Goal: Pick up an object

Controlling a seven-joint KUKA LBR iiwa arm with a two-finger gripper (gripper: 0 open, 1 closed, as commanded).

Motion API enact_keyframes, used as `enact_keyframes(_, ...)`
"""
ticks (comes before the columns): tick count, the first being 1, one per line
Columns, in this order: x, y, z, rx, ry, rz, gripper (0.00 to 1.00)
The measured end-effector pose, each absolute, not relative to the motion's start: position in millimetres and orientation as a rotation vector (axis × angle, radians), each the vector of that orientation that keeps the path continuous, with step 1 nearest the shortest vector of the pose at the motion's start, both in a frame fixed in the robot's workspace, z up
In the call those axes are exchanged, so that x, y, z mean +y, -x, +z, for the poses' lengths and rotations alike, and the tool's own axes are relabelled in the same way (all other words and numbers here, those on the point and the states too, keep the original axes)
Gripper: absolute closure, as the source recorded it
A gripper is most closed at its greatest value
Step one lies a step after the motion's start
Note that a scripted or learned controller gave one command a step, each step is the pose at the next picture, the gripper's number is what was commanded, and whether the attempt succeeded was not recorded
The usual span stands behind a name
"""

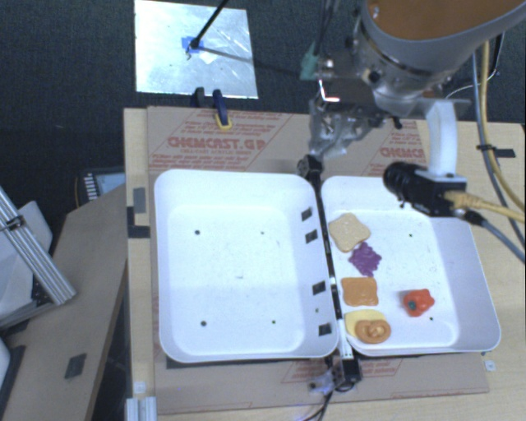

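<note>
- Grey arm with an orange band [427,20], largest in view, entered at the upper right and reached down toward the back of the bench.
- Two-finger metal gripper [325,148] hung over the back rim where the two bins met; whether it was open or closed could not be told, and nothing was seen in its grasp.
- Tan, bread-slice-shaped piece [349,232] lay nearest the gripper, in the right shallow white plastic bin [481,316], close to the divider.
- Purple crinkled piece [364,259] lay just in front of the tan piece.
- Orange, roughly square flat piece [359,290] followed in the same row along the divider.
- Yellow rounded piece with an orange centre [368,327] closed the row at the bin's front corner, touching or nearly touching the orange square.
- Small red item with a green tip [418,302] lay apart from the row, toward the right of the same bin.
- Left shallow white plastic bin [238,263] stood beside the right one, sharing the divider.
- Brown cardboard sheet with red lettering [246,138] lay beneath both bins.
- Blue and yellow clamp [220,111] sat on the cardboard's back edge.
- Shiny silver square sheet [197,49] lay behind the cardboard.
</note>
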State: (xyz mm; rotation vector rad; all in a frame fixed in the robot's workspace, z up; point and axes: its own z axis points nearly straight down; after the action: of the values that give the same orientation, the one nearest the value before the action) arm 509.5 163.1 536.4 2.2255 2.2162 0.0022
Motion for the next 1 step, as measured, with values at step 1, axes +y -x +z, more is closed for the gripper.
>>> enact_keyframes(1, 224.4, -516.6, 496.2, 2.233, -2.213, -0.003, 1.0)
